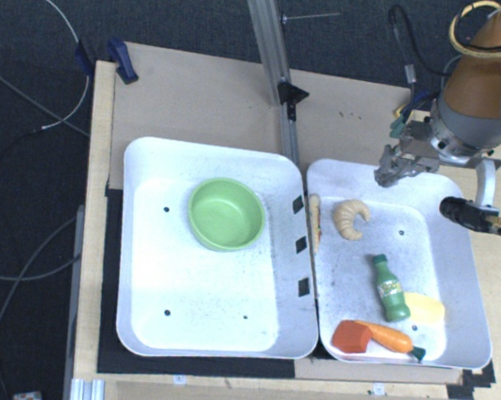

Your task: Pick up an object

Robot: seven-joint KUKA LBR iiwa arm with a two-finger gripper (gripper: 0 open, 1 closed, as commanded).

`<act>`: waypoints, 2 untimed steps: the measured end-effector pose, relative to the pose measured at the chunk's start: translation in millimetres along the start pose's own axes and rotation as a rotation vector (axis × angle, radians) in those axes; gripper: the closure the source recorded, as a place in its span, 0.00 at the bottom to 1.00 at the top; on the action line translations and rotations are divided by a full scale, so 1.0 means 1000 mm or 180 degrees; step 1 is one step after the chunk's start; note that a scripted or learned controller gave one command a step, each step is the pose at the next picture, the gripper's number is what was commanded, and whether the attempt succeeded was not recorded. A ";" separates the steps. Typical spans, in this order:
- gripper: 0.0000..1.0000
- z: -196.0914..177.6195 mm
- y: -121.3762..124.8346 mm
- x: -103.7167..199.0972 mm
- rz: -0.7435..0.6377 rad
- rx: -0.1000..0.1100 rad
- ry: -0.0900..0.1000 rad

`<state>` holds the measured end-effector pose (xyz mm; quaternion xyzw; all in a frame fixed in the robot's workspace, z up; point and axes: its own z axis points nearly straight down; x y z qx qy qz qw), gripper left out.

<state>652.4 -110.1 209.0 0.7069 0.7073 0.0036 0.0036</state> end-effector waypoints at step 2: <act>1.00 -0.071 0.011 0.004 -0.0004 0.0010 -0.0002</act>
